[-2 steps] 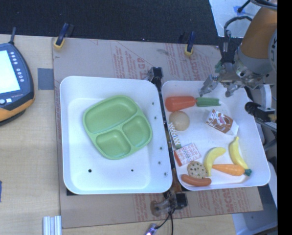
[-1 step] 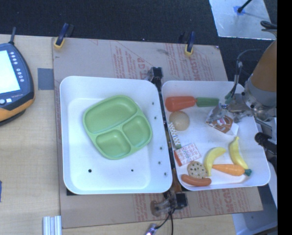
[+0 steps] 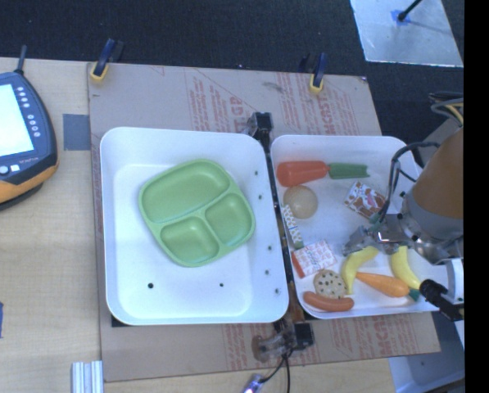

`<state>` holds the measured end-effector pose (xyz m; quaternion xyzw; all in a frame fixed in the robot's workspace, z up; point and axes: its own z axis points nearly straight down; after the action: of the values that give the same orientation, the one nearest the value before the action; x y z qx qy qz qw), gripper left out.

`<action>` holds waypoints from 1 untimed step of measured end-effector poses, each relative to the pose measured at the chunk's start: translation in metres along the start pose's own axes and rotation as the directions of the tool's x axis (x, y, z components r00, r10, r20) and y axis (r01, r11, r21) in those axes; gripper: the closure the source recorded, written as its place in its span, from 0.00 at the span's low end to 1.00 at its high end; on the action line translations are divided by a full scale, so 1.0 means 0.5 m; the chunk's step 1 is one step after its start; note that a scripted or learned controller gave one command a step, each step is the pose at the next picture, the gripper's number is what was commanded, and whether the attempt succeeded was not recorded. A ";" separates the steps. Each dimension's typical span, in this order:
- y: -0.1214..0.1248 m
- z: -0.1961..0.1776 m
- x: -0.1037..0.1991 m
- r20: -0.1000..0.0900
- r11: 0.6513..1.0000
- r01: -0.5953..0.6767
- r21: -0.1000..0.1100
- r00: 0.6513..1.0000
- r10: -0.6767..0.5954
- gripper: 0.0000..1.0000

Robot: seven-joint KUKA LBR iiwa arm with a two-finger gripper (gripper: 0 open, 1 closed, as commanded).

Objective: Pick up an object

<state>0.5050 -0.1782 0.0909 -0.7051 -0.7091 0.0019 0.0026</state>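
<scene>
Hovering low, the gripper point(image 3: 367, 240) sits just above the banana point(image 3: 357, 266). We cannot tell its state. We judge the banana's long axis runs down-left.

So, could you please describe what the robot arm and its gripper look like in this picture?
The arm enters at the right with an orange band above a grey wrist section. Thin dark cables loop along its left side. The gripper is a small grey metallic part, low over the right white bin. Below it there is a white piece with a black tip.
</scene>
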 end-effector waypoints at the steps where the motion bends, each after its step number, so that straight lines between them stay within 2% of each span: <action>1: -0.057 0.000 0.113 0.001 1.000 0.001 -0.003 1.000 -0.001 0.00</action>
<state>0.4761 -0.1219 0.0914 -0.7048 -0.7094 0.0012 0.0013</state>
